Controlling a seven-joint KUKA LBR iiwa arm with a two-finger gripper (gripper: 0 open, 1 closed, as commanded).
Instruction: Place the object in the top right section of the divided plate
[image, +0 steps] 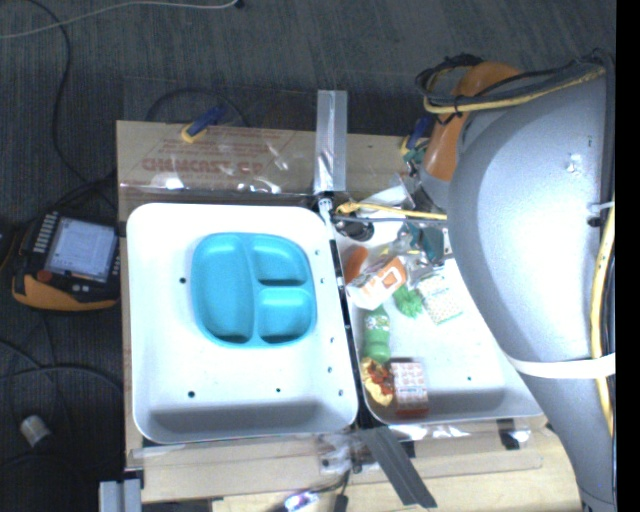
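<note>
A robotics lab is showing here: loose cables (40, 40) are trailing over grey carpet beside a handheld control pendant (70, 255).

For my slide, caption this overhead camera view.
Grey arm over right white bin of cluttered items; blue divided plate in left white bin.

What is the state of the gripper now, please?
Gripper: cannot be told; it is low over the right bin, among the small objects.
</note>
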